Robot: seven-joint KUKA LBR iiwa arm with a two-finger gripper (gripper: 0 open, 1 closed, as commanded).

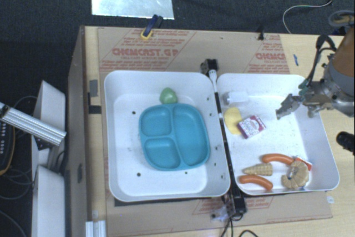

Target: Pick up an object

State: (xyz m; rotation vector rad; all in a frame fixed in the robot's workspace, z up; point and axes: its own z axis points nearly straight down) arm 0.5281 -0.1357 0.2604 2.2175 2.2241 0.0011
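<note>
The right bin holds a yellow piece, a red packet, a clear white item, two orange sausages, a waffle cone and a beige knobbly piece. My gripper hangs over the upper right part of this bin, to the right of the red packet and well apart from it. Its fingers are spread open with nothing between them.
The left bin carries a blue divided tray and a green lump just behind it. A black clamp sits where the two bins meet at the back. Bare floor shows in the right bin under the gripper.
</note>
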